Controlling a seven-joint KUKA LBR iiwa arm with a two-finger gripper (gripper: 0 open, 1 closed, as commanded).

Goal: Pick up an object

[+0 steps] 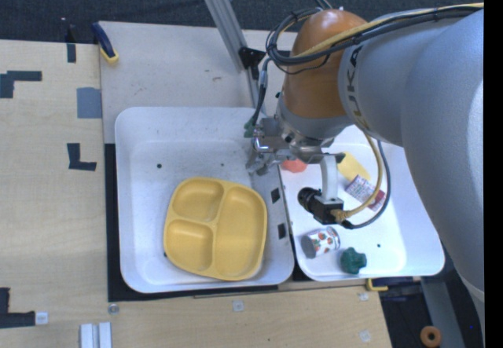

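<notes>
My gripper (262,156) hangs over the ridge between the two bins, at the upper right corner of the left bin (141,142). A yellow divided plate (215,227) lies in the left bin, just below and left of the gripper. In the right bin (409,252) are a small red piece (293,166) right beside the gripper, a yellow item (351,165), a red and white packet (363,189), a white patterned cup (322,242) lying on its side, and a green lump (352,260). The wrist hides part of the right bin.
The bulky grey arm (424,103) and its orange band (322,64) cover the upper right. A slanted metal pole (222,12) rises behind the bins. A black cable plug (313,205) dangles over the right bin. Wooden bench surface (47,205) lies to the left.
</notes>
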